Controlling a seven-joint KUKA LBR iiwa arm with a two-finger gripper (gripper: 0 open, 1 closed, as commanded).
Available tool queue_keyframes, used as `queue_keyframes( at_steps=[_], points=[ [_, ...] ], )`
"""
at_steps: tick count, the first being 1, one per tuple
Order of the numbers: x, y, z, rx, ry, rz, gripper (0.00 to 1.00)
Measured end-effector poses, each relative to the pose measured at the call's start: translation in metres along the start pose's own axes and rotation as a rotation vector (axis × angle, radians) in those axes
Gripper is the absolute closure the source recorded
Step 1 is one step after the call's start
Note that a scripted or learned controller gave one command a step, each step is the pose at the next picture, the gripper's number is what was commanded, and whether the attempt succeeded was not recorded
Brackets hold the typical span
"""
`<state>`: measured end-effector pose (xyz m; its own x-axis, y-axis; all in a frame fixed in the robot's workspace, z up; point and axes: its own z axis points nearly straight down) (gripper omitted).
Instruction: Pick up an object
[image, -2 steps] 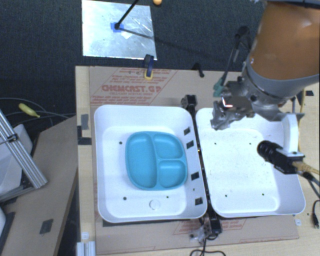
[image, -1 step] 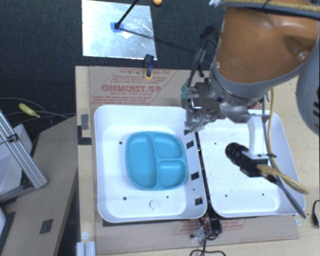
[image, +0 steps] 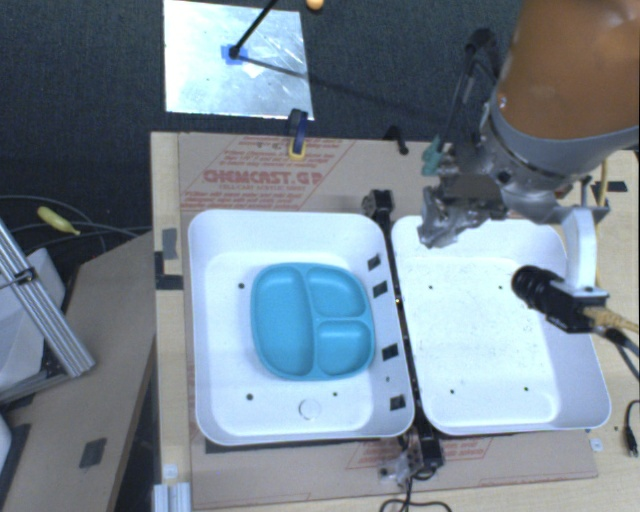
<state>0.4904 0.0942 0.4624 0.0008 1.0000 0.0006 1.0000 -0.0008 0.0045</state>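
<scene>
Camera view, from above and at a slant: a blue divided plate (image: 308, 321) lies flat in the left bin (image: 215, 300), roughly in the middle of its floor. The plate has three compartments, one long one along its left side and two smaller ones on its right, and nothing sits in any of them. A faint round mark shows on the bin floor just in front of the plate, and a few small dark dots are spread over the white surface around it.

The right bin (image: 500, 400) stands directly beside the left one, their rims touching along a central seam fitted with small black clips (image: 383, 290). Its floor is white with fine dark speckling and a few dark dots. A black cylindrical part (image: 548, 295) on a white bracket reaches over this bin's right side.

Both bins rest on a brown cardboard sheet (image: 265, 170) printed with red lettering, which covers the bench. Behind it lies a shiny silver sheet (image: 240, 60) on dark carpet.

The gripper (image: 440, 228) hangs over the far left corner of the right bin, close to the seam between the two bins and well apart from the blue plate. Its metal end is blurred and seen at an angle, so whether it is released or clenched cannot be told. Nothing can be seen caught in it. Above it rise the grey wrist and the broad orange band (image: 570, 60) of the arm, coming in from the upper right.
</scene>
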Motion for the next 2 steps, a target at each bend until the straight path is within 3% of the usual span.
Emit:
queue_keyframes(
  at_steps=[1, 2],
  points=[
    [0.086, -0.005, 0.032, 0.006, 0.002, -0.012, 1.00],
    [0.025, -0.004, 0.063, 0.005, -0.001, 0.003, 1.00]
  ],
)
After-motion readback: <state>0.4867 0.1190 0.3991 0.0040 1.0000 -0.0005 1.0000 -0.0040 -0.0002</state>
